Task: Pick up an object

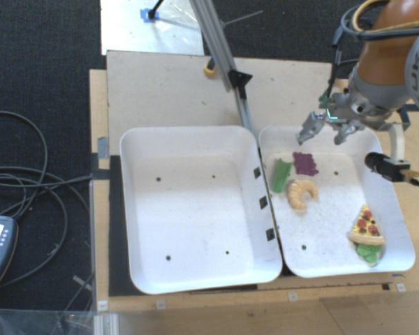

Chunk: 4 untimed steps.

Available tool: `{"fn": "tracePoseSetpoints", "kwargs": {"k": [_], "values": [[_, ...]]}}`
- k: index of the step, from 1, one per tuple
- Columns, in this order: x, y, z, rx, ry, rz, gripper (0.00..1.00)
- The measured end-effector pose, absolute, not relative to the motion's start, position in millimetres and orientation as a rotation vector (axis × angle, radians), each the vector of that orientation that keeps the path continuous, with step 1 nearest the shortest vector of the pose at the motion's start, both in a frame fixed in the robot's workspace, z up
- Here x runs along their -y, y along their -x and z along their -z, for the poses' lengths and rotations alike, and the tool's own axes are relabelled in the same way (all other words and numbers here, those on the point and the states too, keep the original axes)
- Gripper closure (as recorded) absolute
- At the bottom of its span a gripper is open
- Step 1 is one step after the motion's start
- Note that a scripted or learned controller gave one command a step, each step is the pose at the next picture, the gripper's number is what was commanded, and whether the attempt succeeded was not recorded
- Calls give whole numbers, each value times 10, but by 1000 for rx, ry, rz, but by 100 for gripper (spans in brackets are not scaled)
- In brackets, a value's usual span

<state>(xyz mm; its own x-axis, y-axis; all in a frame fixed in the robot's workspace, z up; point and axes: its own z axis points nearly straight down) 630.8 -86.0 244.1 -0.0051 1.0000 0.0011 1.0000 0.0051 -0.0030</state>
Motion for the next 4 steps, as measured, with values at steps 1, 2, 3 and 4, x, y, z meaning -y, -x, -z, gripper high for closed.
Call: {"fn": "tracePoseSetpoints", "kwargs": {"k": [1,2,3,4], "values": [[861,-6315,-2465,2227,2217,2,0],[879,-6241,-1867,2220,2219,-4,0],[874,-6276,-1444,2222,2219,-3,0],[869,-6271,-920,2221,2218,-3,0]]}}
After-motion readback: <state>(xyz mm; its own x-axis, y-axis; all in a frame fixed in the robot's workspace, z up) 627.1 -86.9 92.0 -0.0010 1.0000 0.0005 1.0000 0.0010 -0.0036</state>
